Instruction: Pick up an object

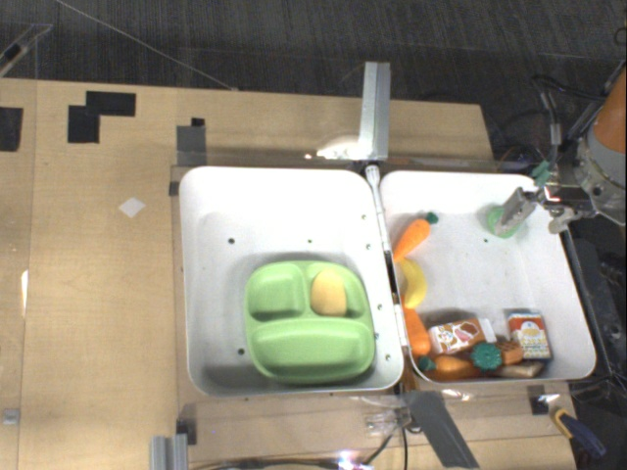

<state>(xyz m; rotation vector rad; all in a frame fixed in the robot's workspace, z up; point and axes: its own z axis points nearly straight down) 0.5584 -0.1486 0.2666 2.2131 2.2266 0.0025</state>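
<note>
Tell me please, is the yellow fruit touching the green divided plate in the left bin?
Touching: the camera view shows the yellow fruit resting inside the upper right compartment of the green divided plate.

Grey arm (pixel 600 169) with an orange band, ending in a pale metallic hand (pixel 511 213).

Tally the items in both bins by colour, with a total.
Green: 2, the divided green plastic plate and small teal round toy.
Yellow: 2, the yellow egg-shaped toy and yellow banana.
Orange: 3, the carrots.
Printed boxes: 2.
Total: 9.
</note>
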